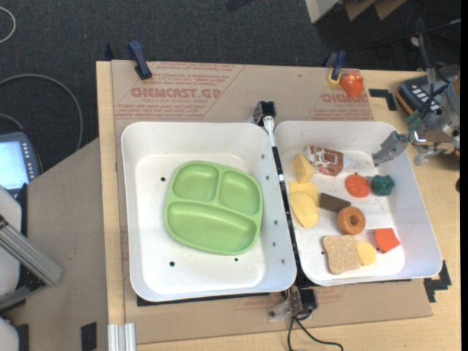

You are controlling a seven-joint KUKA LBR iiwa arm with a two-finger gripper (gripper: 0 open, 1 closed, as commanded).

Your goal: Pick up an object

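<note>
The right bin (420, 218) holds several toy foods. Among them are a yellow wedge (303, 167), a brown and white packet (326, 159), a red tomato (357, 186) and a dark green piece (382, 185). Nearer the front lie a yellow lump (305, 205), a brown bar (334, 202), a donut (351, 220), a bread slice (341, 254) and an orange-red block (387, 239). My gripper (387, 151) hangs over the bin's far right corner, just above the green piece and apart from it. Nothing shows in its grasp.
The left bin (139, 196) holds a green divided plate (213, 207). An orange object (352, 84) and blue clamps (139, 58) sit on the cardboard at the back. The arm's wrist (439, 126) stands beyond the right bin's far right edge.
</note>
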